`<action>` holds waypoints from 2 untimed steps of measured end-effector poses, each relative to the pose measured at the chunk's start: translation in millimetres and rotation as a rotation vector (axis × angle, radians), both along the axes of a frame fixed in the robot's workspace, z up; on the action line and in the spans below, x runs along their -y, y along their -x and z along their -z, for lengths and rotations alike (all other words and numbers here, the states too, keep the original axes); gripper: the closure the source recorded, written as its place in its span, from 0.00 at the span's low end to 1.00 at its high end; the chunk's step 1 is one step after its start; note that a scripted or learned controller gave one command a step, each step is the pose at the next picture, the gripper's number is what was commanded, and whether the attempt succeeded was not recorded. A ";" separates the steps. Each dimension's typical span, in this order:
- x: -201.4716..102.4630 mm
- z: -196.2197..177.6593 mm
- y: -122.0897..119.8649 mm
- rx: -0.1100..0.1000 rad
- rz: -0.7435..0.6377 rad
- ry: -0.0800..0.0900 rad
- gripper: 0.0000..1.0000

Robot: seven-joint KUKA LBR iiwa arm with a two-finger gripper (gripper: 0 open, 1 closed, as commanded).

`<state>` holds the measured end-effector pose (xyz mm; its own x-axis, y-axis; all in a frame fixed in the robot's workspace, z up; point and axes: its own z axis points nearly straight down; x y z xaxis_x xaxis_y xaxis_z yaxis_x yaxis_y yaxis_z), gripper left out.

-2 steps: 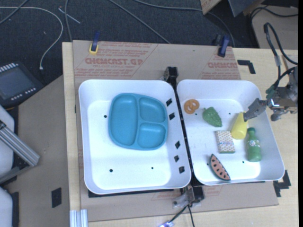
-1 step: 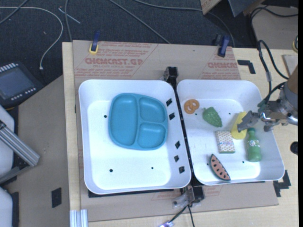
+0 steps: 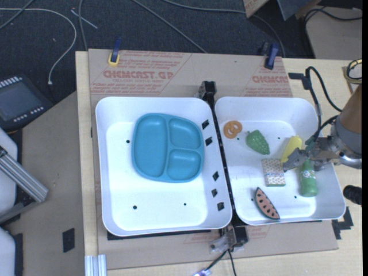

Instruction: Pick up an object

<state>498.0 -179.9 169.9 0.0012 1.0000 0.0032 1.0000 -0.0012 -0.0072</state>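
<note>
The right bin (image 3: 253,211) holds several small items. An orange ring (image 3: 232,129) lies at its back left, with a green leafy toy (image 3: 258,142) beside it. In the middle lies a speckled square block (image 3: 273,172), and a watermelon slice (image 3: 267,203) rests near the front. A yellow banana-like piece (image 3: 291,146) lies towards the right, and a green bottle (image 3: 309,181) sits just in front of it. My gripper (image 3: 306,156) hangs low over the bin's right side, between the yellow piece and the green bottle's top. Nothing visibly hangs from it.
The left bin (image 3: 115,206) carries a blue divided plate (image 3: 167,147). Black clips run along the seam (image 3: 214,154) between the bins. A cable (image 3: 319,96) loops over the back right of the bench. The arm's grey body (image 3: 352,134) overhangs the right bin's edge.
</note>
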 end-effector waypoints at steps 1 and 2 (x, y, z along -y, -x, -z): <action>-0.9 56.9 10.4 0.001 -0.001 -0.001 0.00; -0.6 42.8 8.3 0.008 -0.001 0.002 1.00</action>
<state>489.6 -179.3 127.1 0.0003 1.0000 0.0015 1.0000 -0.0003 0.0012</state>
